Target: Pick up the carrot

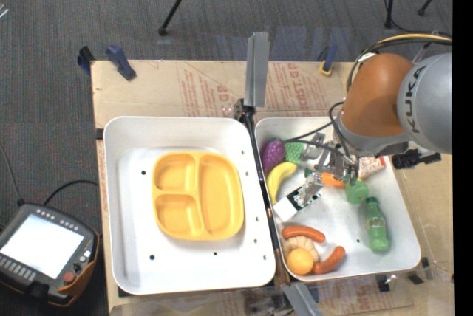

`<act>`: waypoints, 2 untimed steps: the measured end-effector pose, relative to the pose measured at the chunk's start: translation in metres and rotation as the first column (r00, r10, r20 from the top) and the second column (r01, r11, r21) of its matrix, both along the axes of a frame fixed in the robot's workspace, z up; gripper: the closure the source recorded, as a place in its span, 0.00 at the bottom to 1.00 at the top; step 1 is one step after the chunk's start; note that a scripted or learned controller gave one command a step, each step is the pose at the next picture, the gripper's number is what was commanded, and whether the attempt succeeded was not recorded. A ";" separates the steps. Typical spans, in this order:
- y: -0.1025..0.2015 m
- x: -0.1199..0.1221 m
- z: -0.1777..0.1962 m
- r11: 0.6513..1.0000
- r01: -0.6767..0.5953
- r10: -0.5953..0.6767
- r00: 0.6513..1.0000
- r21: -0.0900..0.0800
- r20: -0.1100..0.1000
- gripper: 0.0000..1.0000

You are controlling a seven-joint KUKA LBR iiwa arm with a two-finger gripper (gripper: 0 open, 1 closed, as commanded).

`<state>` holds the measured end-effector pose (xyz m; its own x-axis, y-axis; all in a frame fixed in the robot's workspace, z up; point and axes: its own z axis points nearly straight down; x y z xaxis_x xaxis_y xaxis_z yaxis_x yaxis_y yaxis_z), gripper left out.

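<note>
The grey arm [414,100] reaches in from the right, orange band above the wrist, gripper [325,167] lowered.

bins [118,159]: smooth white plastic
tray [198,195]: glossy yellow plastic
bench [185,86]: matt brown cardboard
bottle [376,224]: shiny green plastic, beside the gripper [325,173]

The gripper [323,176] is positioned low over the right bin [403,252], at the carrot [332,179]. The yellow tray [198,196] occupies the left bin [126,159].
</note>
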<state>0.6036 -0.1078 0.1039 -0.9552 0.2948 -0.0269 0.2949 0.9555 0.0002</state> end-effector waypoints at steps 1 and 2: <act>0.003 0.003 0.015 1.000 -0.007 0.007 1.000 0.003 0.007 1.00; 0.002 0.035 0.123 0.988 -0.156 0.156 0.988 0.004 -0.012 1.00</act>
<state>0.6384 -0.1063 0.2270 -0.9898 0.1421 -0.0140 0.1421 0.9899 0.0009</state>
